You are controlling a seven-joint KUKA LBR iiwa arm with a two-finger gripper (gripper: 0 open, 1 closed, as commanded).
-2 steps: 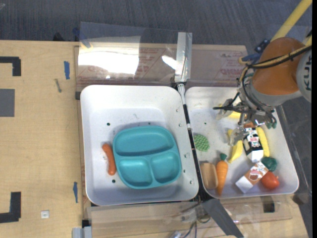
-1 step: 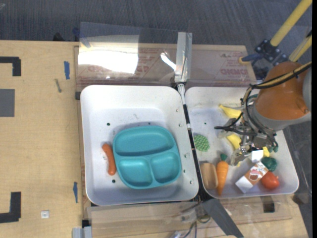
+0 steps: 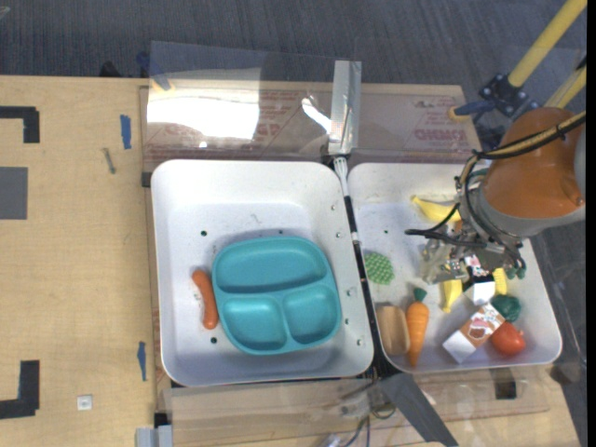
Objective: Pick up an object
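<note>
Two white bins (image 3: pixel 177 194): one teal tray (image 3: pixel 275 291), one sausage (image 3: pixel 206 298); fingers (image 3: pixel 453 261) state unclear.

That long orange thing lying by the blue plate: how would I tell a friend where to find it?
Start at the left white bin, the one holding the teal divided tray. Look just off the tray's left edge, on the bin floor. There lies a small orange-red sausage, alone on that side, slim and rod-shaped, unlike the fatter, green-topped carrot in the right bin.

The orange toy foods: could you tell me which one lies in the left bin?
The sausage, lying beside the teal tray; the carrot lies in the right bin.
</note>
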